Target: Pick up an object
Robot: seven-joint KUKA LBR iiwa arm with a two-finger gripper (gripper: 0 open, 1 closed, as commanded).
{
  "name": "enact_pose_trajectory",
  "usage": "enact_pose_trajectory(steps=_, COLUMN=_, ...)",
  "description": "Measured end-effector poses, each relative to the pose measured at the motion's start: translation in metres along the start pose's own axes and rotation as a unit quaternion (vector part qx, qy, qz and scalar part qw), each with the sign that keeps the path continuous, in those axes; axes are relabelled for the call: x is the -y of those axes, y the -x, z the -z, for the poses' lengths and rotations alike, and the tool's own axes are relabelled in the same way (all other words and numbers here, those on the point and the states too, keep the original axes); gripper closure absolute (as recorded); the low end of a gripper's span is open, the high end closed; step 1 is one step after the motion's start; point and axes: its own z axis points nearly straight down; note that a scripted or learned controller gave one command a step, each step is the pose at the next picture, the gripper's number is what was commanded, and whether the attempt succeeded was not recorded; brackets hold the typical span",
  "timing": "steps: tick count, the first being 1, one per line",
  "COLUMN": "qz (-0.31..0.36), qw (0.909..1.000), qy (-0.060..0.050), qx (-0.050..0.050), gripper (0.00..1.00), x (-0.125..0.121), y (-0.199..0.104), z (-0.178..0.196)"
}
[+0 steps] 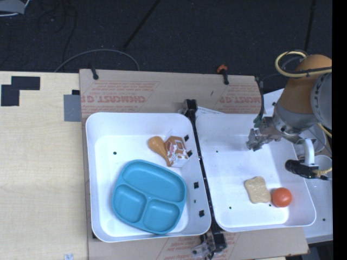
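In the right bin (233, 210) lie a tan bread-like piece (257, 190) and a red-orange ball (281, 197), side by side near the front right. My gripper (256, 140) hangs over the back right part of that bin, well above and behind the two items, with nothing visibly between its fingers. In the left bin (100, 145) a blue divided plate (149, 195) fills the front. Behind the plate sit a tan chicken-leg toy (158, 145) and a brown-and-white wrapped snack (176, 150).
A black divider (198, 167) runs between the two bins. Cardboard (162, 93) lies under both bins, with a wooden bench top (38, 167) to the left. The arm's orange band (303, 85) stands at the right edge.
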Motion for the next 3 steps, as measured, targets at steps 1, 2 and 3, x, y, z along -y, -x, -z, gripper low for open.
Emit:
enact_pose_trajectory(steps=1, qz=0.001, qw=1.0, qy=0.003, qx=0.0, gripper=1.0, x=-0.004, y=-0.003, z=0.044)
enact_pose_trajectory(steps=2, qz=0.001, qw=1.0, qy=0.003, qx=0.001, gripper=1.0, x=0.0, y=-0.005, z=0.088)
enact_pose_trajectory(steps=3, qz=0.001, qw=1.0, qy=0.003, qx=0.001, gripper=1.0, x=0.0, y=-0.004, z=0.13)
